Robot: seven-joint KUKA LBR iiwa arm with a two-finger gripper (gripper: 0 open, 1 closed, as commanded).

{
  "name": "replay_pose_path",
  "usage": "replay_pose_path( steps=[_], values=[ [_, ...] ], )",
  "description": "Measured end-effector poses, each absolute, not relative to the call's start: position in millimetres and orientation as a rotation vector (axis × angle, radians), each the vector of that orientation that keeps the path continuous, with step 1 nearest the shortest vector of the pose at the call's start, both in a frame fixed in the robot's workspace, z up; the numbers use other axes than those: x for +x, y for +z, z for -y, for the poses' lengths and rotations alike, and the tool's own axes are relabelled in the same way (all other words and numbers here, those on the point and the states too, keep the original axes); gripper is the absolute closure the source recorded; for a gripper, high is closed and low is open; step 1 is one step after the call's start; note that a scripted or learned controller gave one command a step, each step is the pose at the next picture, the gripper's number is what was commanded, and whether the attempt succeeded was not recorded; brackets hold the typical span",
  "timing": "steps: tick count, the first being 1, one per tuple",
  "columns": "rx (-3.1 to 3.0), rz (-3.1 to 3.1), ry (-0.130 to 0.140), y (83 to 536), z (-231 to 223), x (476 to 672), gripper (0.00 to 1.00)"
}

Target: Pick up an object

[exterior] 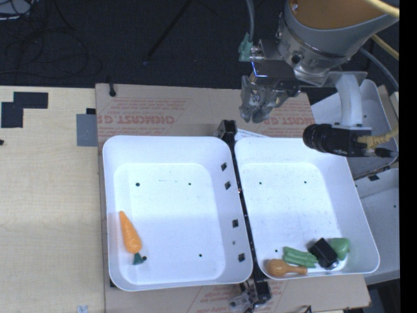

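Bin floors open — toys (311,258) crowd corners (near).

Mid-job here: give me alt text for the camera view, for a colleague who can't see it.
The gripper hangs above the far edge of the bins, near their divider, away from every object. The left bin holds a toy carrot; the right bin holds green, black and orange items clustered in its near corner.

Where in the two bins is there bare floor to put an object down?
Left bin: bare everywhere except beside the carrot at its near-left wall. Right bin: bare far and middle; crowded near-right corner, with orange gourd, green pods, black block.
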State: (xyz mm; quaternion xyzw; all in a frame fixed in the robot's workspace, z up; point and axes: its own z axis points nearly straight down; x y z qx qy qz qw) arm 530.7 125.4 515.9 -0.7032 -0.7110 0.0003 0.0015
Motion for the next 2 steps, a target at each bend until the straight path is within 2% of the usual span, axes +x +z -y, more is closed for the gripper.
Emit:
replay_pose_path(
  steps=[1, 2],
  values=[
    [-2.209, 2.230, 0.002, 526, -218, 541.5, 1.00],
    [-2.226, 2.214, 0.008, 535, -140, 521.2, 1.00]
  ],
)
